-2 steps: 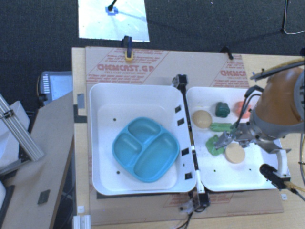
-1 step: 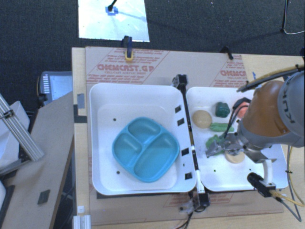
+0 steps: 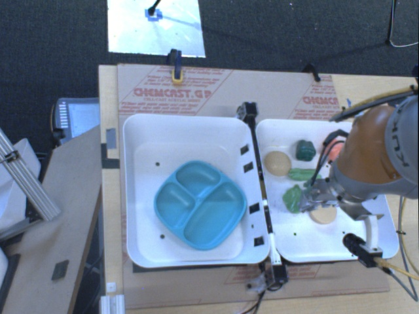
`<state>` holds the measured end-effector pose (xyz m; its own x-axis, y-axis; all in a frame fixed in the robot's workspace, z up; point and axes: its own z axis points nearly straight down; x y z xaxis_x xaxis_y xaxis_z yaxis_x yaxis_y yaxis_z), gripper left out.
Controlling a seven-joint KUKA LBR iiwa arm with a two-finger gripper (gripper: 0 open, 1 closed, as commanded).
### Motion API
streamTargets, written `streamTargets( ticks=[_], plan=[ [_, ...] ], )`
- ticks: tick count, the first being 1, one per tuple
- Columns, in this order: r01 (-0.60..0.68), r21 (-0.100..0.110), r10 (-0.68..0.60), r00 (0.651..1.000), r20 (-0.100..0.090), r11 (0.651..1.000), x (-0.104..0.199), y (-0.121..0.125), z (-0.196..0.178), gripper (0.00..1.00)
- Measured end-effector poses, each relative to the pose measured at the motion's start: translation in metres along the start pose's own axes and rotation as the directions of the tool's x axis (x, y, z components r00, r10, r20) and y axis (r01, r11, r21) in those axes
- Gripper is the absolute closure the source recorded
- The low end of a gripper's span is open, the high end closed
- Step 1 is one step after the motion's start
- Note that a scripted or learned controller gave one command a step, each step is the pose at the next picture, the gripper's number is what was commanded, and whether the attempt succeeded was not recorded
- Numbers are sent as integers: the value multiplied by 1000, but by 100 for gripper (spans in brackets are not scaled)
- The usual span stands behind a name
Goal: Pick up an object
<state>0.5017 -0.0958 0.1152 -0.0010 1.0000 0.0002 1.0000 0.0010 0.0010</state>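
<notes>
We're seeing the end effector [image 3: 313, 198] hovering in the right bin [image 3: 376, 241], right by a green piece [image 3: 292, 199] and tan disc [image 3: 323, 214]. Honestly we're not making out its opening or any grasp.

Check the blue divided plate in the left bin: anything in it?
Empty. The blue plate lies flat in the left bin, all three compartments showing bare blue.

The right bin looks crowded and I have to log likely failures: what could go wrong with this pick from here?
1. The gripper sits low between a green piece and a tan disc, so it may nudge one aside instead of catching it.
2. The items lie close together, including the beige round and dark green block; a grab might snag two.
3. The arm hides part of the bin.
</notes>
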Motion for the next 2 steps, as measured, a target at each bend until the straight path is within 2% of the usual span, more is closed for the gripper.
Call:
streamTargets(
  ticks=[1, 2],
  plan=[
    [3, -5, -3, 1000, 1, 1000, 5, 3, -62, 100],
    [3, -5, -3, 1000, 1, 1000, 5, 5, -105, 100]
  ],
)
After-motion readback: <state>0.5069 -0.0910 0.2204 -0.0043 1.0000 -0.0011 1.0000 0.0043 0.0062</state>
